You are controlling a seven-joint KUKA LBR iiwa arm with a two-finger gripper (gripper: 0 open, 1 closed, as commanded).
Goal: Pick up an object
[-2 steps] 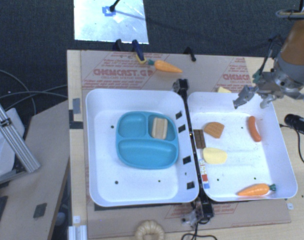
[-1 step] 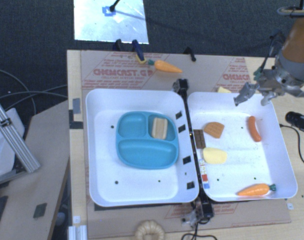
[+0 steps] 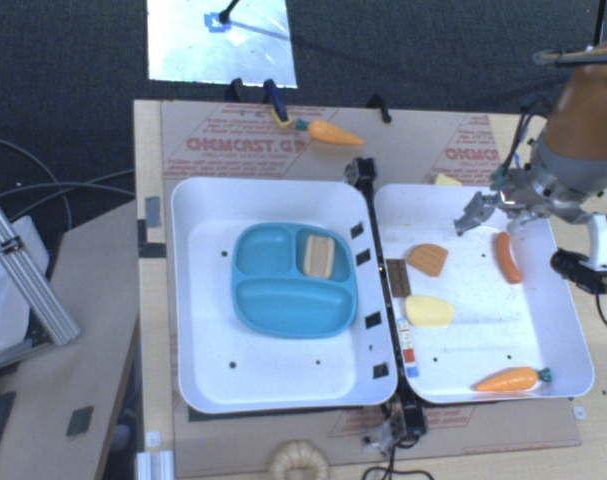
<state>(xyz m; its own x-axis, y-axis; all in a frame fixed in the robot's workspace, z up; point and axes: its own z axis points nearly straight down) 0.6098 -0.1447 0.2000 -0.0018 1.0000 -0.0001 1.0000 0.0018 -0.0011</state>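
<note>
My gripper (image 3: 493, 216) hangs over the far part of the right bin (image 3: 573, 353), its fingers spread open with nothing between them. A red sausage (image 3: 508, 258) lies just below and to the right of it. An orange-brown bread piece (image 3: 428, 259) sits to its lower left. Further toward the front are a pale yellow item (image 3: 429, 311) and a carrot (image 3: 508, 378) near the front rim. A small yellow piece (image 3: 446, 180) lies at the bin's far edge.
The left bin (image 3: 198, 368) holds a blue divided plate (image 3: 283, 313) with a tan slice (image 3: 318, 256) in one compartment. Another carrot (image 3: 328, 133) lies on the cardboard behind the bins. A beige ring (image 3: 298, 461) sits at the bench's front edge.
</note>
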